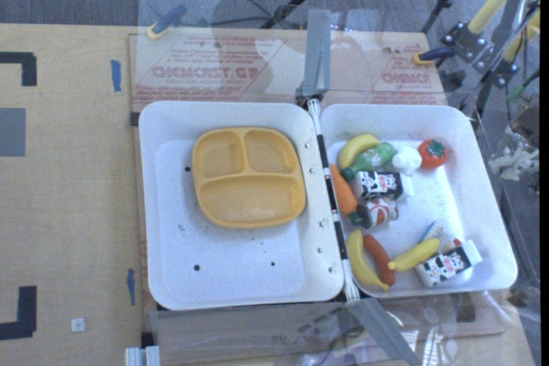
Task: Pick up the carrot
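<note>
Carrot [344, 192] sits at 9 o'clock in the right bin [489, 210], hard against the divider wall, tip pointing roughly 11 o'clock. Not picked yet.

Risks, near to far:
- 6 o'clock of the bin: two yellow bananas [360, 261] [415, 254] with a red sausage [378, 259] between them, plus a cow-print carton [446, 263]. Sausage has a similar colour and long shape, so a wrong-target grab is plausible.
- Just past that, a small can [380, 213] lies touching or nearly touching the carrot's lower end. A finger coming down on that side could hit it and shove the carrot.
- Second cow-print carton [378, 183] is just beside the carrot at 3 o'clock; the bin wall is at 9. Little finger room either side, and closing across the width likely clips one of them. Gripping along the wall looks safer.
- Far end: banana [355, 148], green item [375, 156], white ball [407, 158], tomato [434, 153]. Low risk.

Hand state: can't tell, nothing to judge it from.

Left bin [163, 210] holds a yellow divided plate [249, 177], irrelevant.
</note>
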Robot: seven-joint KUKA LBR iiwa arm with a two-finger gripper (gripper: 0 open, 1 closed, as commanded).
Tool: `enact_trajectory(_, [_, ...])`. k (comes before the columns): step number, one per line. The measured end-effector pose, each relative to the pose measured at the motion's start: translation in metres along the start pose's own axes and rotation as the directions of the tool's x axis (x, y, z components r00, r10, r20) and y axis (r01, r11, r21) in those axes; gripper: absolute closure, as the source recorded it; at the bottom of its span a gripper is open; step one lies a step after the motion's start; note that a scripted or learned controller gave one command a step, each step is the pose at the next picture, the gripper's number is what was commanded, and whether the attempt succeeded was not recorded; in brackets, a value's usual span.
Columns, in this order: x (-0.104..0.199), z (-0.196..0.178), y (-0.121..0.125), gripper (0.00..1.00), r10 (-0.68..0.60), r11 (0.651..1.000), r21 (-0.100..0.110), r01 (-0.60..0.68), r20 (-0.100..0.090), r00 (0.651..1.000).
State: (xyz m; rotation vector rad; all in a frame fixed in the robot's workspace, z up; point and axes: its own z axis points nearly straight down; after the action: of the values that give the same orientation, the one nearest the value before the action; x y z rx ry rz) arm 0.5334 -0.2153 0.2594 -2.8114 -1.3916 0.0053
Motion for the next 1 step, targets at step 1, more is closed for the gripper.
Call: enact_trajectory(1, [-0.0202,-0.004,-0.0268,1.0,0.533,0.846,0.003,-0.533,0.001,0.846])
